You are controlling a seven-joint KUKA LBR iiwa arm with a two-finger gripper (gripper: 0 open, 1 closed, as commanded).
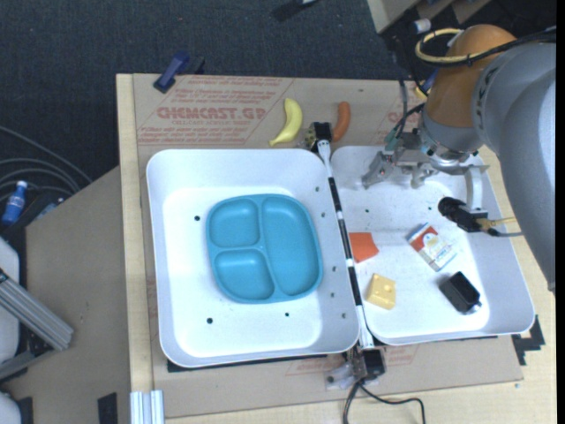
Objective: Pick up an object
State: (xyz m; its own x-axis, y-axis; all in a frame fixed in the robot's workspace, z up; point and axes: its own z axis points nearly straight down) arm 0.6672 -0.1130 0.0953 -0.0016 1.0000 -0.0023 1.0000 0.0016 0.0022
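Camera view, looking down at a slant on the surface [221,104], a tan board printed with red lettering, which carries two shallow white bins side by side. The left bin [177,325] holds a blue divided plate [263,247] with three compartments, lying flat near the bin's middle. The right bin [503,312] holds four small objects: an orange block [362,246] just beside the wall shared by the bins; a yellow wedge [382,291] close below it, apart from it; a red and white packet [432,244] near the bin's middle, tilted; and a black block [461,291] toward the lower right corner, near the packet but not touching it. The grey arm [525,122], with its orange band [459,73] above the wrist, enters from the right and hangs over the far part of the right bin. The tool [403,171] sits above the bin's upper edge, well apart from all four objects; whether its parts stand apart or together cannot be told, and nothing is seen held in it. A black cylindrical fitting [461,214] projects from the arm over the bin. Beyond the bins, on the bare board, lie a yellow banana [288,123] and an orange carrot-like piece [341,120]; a blue object [171,72] rests at the board's far left corner.
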